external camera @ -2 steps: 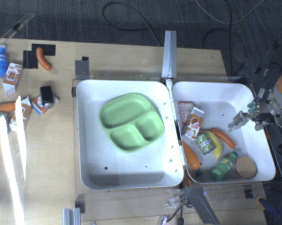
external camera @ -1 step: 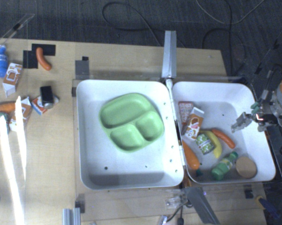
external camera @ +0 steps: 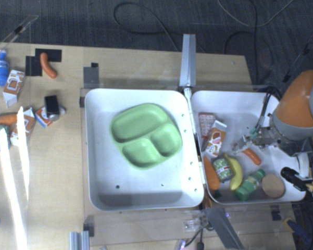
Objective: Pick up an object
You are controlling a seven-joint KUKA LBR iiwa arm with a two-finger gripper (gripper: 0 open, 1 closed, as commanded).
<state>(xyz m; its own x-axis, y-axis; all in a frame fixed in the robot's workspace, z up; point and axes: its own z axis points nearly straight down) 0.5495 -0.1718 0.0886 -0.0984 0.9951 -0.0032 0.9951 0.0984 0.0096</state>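
We judge approach step: pincer (external camera: pixel 248 141) low in right bin (external camera: pixel 234 100), just beside small orange piece (external camera: pixel 252 156); pincer state unclear. Next: descend, clamp it.

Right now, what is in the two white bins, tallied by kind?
Green divided tray: 1
Juice cartons: 2
Carrot: 1
Banana: 1
Green can: 1
Green bottle: 1
Small red-orange sausage-like piece: 1
Tan round object: 1
Total: 9
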